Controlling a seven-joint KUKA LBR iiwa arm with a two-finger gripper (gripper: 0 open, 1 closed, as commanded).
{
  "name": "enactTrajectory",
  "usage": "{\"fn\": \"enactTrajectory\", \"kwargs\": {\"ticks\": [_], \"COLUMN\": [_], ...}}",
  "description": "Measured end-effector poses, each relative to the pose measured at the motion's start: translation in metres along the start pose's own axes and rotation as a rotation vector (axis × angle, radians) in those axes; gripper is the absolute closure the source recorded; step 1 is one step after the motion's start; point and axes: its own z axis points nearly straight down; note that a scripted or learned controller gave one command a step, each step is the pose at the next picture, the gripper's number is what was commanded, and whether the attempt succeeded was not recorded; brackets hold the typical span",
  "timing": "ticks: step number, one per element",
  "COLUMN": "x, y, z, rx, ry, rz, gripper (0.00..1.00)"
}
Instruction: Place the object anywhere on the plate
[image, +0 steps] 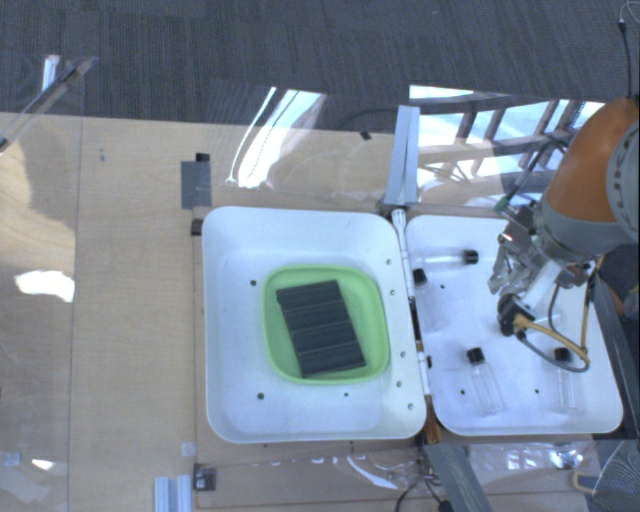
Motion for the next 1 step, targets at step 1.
{"fn": "enactTrajectory", "kwargs": {"ticks": [1], "x": [-0.0004], "y": [0.0003], "z": [-0.0002], "rx": [-0.001], "ry": [0.0], "rz": [0.001], "gripper": [0.0]}}
